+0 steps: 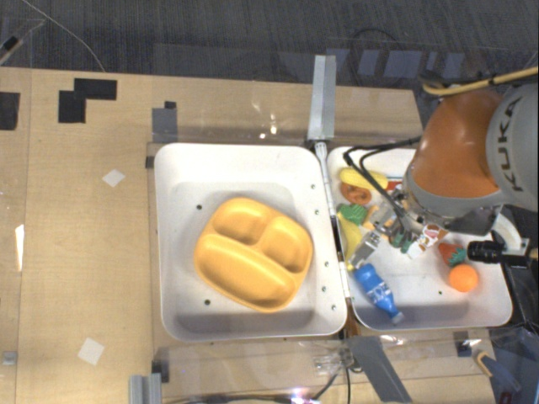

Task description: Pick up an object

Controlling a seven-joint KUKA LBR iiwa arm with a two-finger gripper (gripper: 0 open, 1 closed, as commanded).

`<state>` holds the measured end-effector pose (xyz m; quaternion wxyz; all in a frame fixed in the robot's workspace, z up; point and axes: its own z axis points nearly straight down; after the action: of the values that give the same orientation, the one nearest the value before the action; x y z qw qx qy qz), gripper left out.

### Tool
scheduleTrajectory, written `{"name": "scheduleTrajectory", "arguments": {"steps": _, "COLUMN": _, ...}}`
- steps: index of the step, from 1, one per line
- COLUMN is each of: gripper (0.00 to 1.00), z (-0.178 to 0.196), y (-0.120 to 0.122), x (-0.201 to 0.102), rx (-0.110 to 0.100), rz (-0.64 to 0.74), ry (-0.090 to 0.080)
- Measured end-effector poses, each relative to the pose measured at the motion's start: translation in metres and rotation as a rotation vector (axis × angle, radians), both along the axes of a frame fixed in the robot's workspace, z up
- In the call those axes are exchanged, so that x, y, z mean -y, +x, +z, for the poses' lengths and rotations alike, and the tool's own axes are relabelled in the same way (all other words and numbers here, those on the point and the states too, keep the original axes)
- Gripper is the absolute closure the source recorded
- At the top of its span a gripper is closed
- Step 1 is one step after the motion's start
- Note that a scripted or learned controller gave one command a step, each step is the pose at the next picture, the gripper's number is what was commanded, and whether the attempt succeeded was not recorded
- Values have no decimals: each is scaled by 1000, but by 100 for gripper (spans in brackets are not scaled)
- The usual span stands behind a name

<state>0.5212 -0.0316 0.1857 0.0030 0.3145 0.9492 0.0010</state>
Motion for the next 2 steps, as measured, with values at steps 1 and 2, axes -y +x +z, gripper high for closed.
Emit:
{"name": "scheduleTrajectory", "arguments": {"steps": 1, "gripper": 0, "z": 0, "y": 0, "x": 0, "rx": 0, "rz": 0, "ry": 0}}
{"name": "scheduleTrajectory", "arguments": {"steps": 2, "gripper": 0, "z": 0, "y": 0, "x": 0, "rx": 0, "rz": 0, "ry": 0}}
